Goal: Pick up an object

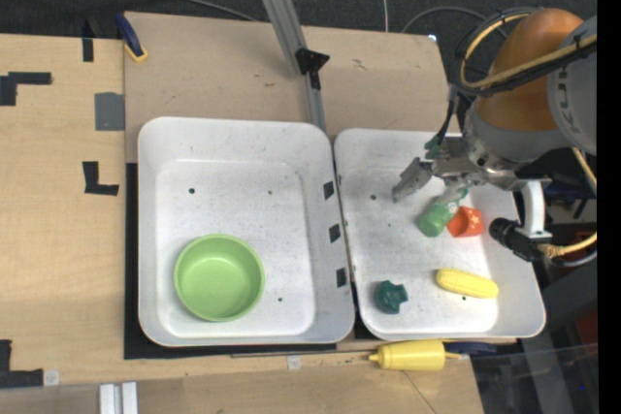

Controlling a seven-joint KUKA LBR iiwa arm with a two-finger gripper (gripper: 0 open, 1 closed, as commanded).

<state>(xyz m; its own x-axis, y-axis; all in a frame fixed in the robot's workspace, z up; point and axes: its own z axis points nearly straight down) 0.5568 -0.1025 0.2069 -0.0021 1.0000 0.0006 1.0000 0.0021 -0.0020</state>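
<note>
Hanging over the right bin (pixel 361 208), the gripper (pixel 434 187) sits low above a small cluster of toys, which I take to be the pick it is lining up. One grey finger (pixel 411 179) juts out to the left and another part points down toward the toys, so the fingers look spread apart with nothing between them. Just under and to the right of them lies a green object (pixel 434 221), touching or nearly touching an orange block (pixel 467 223); that pairing could make a clean grasp awkward, since closing on one may nudge the other. Nearer the front of the same bin, well apart from the gripper, lie a yellow corn cob (pixel 467 283) and a dark teal piece (pixel 390 296). The left bin (pixel 233 160) holds a green bowl (pixel 219 277) in its near corner, and a yellow bottle (pixel 411 356) lies on the bench outside the bins.
</note>
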